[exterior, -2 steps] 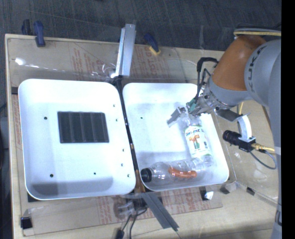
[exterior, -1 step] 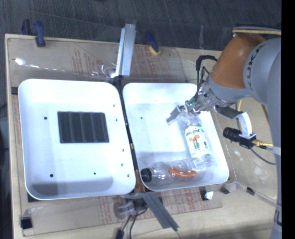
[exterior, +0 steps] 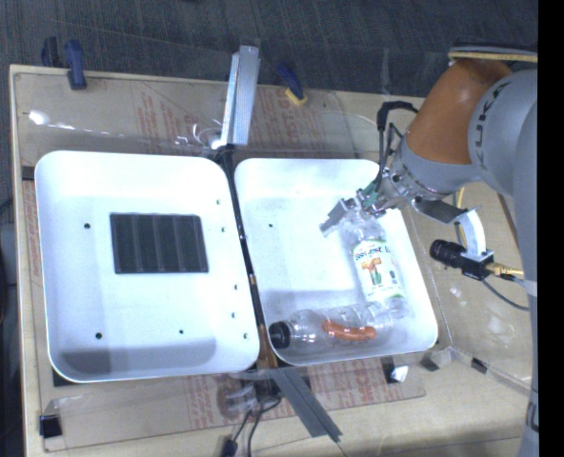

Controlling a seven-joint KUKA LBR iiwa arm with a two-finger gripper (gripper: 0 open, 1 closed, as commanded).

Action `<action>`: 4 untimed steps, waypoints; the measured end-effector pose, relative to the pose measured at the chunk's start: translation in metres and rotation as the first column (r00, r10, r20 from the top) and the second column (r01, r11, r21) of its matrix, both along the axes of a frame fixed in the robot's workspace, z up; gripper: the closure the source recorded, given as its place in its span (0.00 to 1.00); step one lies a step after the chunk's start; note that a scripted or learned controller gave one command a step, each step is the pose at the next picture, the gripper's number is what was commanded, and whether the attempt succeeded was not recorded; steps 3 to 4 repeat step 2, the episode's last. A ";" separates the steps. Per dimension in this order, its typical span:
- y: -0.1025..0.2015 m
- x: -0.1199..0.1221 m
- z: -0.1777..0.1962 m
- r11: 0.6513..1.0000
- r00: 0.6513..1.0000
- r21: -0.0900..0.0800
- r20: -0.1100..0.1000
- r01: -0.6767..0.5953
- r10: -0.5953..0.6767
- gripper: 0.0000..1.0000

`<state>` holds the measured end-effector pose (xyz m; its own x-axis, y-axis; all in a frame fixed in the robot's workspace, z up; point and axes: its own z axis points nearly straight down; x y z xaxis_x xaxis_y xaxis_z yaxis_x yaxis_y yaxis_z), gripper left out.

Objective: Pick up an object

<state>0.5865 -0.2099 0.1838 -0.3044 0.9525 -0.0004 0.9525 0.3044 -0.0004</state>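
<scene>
Bench (exterior: 34,369): two white bins side by side.

Left bin (exterior: 72,208): dark ribbed rectangle (exterior: 158,243) on floor, nothing else.

Right bin (exterior: 292,255): two clear plastic bottles. Upright-lying bottle (exterior: 375,265), white label with green and orange print, along right wall, cap end toward gripper. Second bottle (exterior: 334,329), black cap to left, orange item inside or behind, along near wall, touching or just beside foot of first.

Arm (exterior: 473,122): grey, orange band, reaching in from right.

Gripper (exterior: 363,206): low over upper right of right bin, at top end of labelled bottle. Finger spread: cannot tell; tips lost against clear plastic. Hold on bottle: not confirmed.

Handling, judged: both bottles light, likely empty; thin walls, springy, prone to dent and pop out under squeeze; smooth, slippery, round, apt to roll. Best hold: across body at label, where paper adds friction, or at stiffer neck below cap. Wall close on right; little room for outer finger.
</scene>
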 end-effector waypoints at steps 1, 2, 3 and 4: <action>0.001 -0.004 0.000 1.000 1.000 0.002 -0.005 -0.022 0.022 0.00; 0.002 -0.012 -0.011 0.999 0.999 0.002 -0.003 -0.043 0.043 0.00; 0.002 -0.012 -0.011 0.999 0.999 0.002 -0.003 -0.043 0.043 0.00; 0.002 -0.012 -0.011 0.999 0.999 0.002 -0.003 -0.043 0.043 0.00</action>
